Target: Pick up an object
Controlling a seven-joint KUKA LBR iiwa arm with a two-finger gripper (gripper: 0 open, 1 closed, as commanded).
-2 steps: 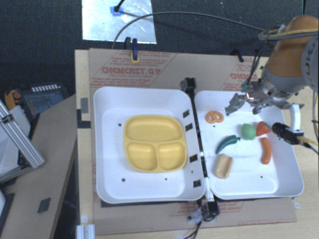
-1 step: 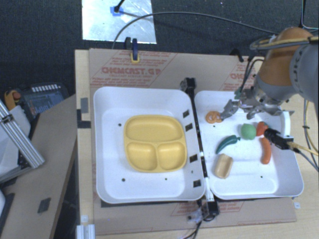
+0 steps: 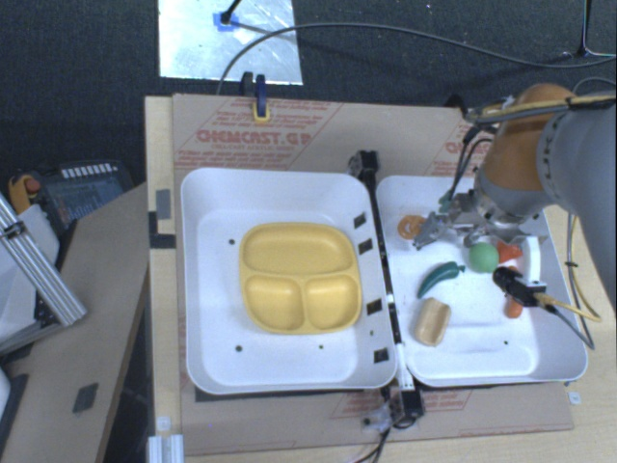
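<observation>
My hand (image 3: 461,222) hangs low over right bin (image 3: 482,350) nr green ball (image 3: 482,256), prob lining up a pick; grip state: can't tell.

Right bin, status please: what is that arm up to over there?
Gripper low in the right bin, beside the green ball. Nothing seen held. Green pepper, tan piece, orange slice close around it.
</observation>
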